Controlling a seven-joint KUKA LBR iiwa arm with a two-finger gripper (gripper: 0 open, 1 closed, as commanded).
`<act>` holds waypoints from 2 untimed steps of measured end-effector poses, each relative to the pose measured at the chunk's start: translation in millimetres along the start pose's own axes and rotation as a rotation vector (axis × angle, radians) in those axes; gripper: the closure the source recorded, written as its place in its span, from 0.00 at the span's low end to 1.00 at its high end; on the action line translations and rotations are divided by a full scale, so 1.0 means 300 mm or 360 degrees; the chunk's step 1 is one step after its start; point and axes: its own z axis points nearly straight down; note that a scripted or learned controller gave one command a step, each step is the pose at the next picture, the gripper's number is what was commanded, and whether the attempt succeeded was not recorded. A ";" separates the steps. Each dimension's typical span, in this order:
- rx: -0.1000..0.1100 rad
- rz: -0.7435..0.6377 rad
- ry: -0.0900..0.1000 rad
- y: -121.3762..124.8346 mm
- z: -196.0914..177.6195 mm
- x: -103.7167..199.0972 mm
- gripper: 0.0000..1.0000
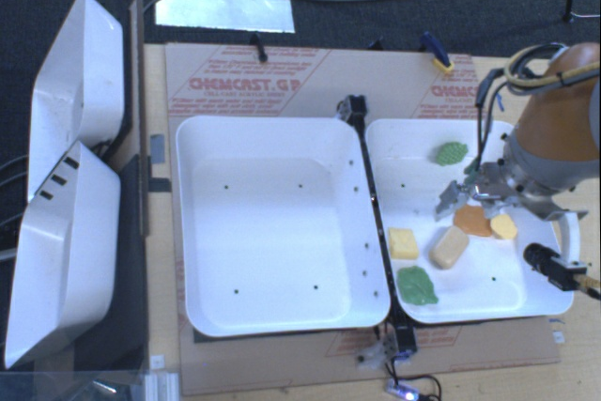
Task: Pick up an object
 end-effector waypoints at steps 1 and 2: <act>-0.0006 -0.0001 -0.0001 0.003 -0.006 0.000 0.00; 0.0002 0.0000 0.0001 0.001 0.214 -0.009 0.00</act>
